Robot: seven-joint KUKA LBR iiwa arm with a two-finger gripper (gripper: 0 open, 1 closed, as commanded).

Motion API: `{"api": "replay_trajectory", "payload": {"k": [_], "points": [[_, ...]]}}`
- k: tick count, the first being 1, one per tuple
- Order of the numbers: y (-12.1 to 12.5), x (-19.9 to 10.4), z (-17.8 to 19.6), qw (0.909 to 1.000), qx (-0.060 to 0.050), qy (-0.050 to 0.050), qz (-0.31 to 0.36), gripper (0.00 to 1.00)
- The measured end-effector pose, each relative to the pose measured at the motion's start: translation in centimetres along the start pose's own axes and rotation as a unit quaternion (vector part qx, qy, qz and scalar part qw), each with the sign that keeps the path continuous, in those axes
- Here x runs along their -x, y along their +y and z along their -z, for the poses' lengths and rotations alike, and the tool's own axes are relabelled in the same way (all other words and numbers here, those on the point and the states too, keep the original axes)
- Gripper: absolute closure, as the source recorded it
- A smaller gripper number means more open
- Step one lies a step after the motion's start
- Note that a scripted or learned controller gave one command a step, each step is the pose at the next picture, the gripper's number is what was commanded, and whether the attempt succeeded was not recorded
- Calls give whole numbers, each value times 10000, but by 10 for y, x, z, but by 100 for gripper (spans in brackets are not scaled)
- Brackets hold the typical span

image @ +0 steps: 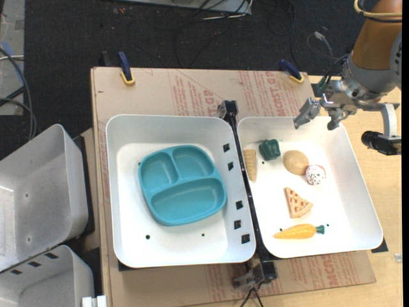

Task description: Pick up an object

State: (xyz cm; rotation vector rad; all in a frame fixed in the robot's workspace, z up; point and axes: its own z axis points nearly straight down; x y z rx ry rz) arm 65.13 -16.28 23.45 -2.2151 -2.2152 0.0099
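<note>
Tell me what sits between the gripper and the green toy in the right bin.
Nothing visible does. The gripper hovers open over the right bin's far edge, and only bare white bin floor lies between it and the green toy.

red print on the cardboard is unreadable.

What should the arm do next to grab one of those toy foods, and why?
Probably come down and toward the bin's middle: the open gripper hangs over the right bin's far edge with nothing between its fingers, and the closest items, the green piece and tan ball, lie below it.
</note>
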Motion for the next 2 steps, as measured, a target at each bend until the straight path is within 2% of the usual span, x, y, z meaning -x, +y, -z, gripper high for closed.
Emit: {"api": "replay_trajectory", "payload": {"k": [1,2], "points": [[2,0,6,10000,52,-10,11,0],[5,2,-38,10000,32,-8,0,0]]}}
